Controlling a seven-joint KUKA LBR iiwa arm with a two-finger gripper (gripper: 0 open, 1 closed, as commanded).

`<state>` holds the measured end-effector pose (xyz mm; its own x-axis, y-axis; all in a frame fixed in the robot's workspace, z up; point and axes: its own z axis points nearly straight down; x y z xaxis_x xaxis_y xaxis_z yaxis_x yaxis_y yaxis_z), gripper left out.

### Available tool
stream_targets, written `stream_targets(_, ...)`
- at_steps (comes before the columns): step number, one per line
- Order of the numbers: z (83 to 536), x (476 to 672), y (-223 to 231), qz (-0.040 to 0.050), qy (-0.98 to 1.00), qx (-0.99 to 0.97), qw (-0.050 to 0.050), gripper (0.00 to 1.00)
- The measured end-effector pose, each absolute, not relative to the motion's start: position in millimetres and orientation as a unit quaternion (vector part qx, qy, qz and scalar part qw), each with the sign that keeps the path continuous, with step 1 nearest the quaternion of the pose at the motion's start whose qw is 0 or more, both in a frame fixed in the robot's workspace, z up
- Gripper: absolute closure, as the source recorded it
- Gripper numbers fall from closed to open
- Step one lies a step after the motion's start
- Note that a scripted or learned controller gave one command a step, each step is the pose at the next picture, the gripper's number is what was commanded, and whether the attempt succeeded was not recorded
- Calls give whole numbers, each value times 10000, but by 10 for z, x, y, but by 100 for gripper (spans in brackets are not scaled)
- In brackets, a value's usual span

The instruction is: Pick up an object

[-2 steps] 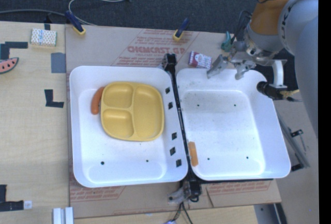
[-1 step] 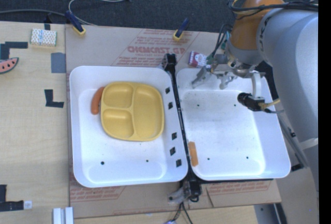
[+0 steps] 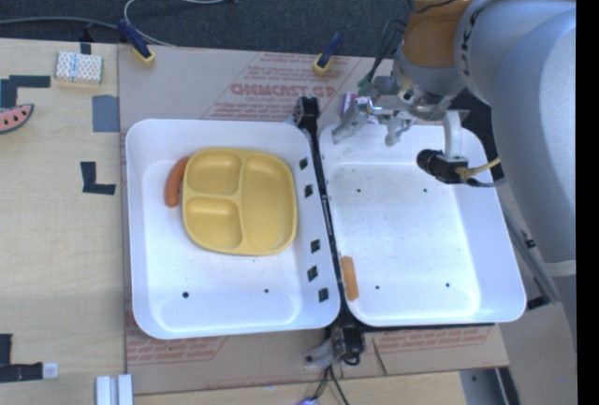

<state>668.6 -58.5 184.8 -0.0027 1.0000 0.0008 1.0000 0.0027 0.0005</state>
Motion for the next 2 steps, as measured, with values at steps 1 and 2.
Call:
stream_targets(1, 1935, 6684, -579, 4, -7087, -7055, 9, 100)
stream_targets(2, 1934, 6683, -581, 7, -7087, -7056, 8, 0)
